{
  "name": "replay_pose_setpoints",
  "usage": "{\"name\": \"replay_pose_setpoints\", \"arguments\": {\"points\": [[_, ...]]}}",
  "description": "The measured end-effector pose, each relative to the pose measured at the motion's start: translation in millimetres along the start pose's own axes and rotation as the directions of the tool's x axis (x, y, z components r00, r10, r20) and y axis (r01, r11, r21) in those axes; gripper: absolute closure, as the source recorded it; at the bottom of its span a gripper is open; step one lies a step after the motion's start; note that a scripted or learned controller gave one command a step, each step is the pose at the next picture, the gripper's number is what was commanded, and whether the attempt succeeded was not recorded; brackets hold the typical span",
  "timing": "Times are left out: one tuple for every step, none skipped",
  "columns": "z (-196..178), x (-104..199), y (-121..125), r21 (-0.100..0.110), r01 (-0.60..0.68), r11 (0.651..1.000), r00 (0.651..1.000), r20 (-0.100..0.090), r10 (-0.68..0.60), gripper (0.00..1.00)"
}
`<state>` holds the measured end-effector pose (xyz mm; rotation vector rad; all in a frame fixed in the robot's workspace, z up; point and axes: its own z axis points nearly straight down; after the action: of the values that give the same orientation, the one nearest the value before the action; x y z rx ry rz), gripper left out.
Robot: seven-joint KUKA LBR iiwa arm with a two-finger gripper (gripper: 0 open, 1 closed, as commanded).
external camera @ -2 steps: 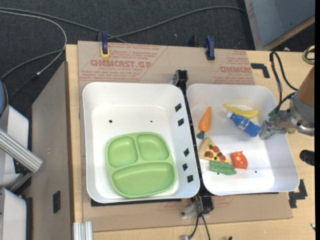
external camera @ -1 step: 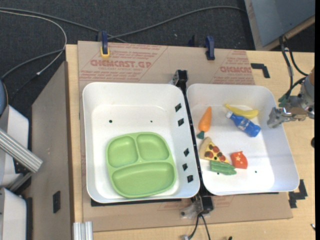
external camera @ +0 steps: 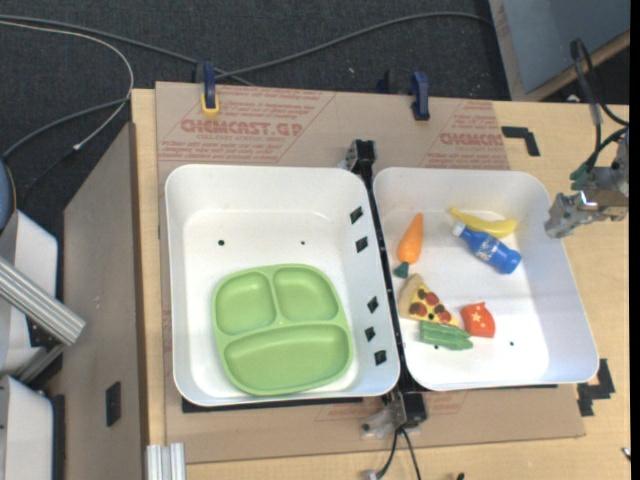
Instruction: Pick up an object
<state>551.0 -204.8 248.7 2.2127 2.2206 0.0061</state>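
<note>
Two white bins side by side on the desk [external camera: 300,128], mid frame.

Left bin [external camera: 190,268]: a green divided plate [external camera: 283,328] in its lower half, two small compartments toward the top, one long one toward the bottom.

Right bin [external camera: 540,318]: six small things, all in its left and middle part.
- Carrot [external camera: 410,238], near the bin's left wall; long axis near vertical in the frame, tilted a little right at the top, green stub at the lower end.
- Banana [external camera: 483,220], upper middle; long axis roughly left to right.
- Blue bottle [external camera: 489,250], just below the banana and touching it; runs from upper left down to lower right.
- Pizza slice [external camera: 427,302], lower left; point toward the upper left.
- Red piece [external camera: 478,319], just right of the pizza slice.
- Green pod [external camera: 445,336], below both; long axis near horizontal, dipping to the right.

Gripper [external camera: 572,213] at the right edge of the frame, over the bin's right rim, apart from every object. Whether its fingers are apart or together cannot be told.
</note>
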Motion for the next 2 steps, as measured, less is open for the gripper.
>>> {"name": "replay_pose_setpoints", "arguments": {"points": [[1,60,-5,0.009,0.003,1.000,1.000,-0.006,-0.003,1.00],[14,118,-2,0.010,0.004,1.000,1.000,-0.006,-0.003,1.00]]}}
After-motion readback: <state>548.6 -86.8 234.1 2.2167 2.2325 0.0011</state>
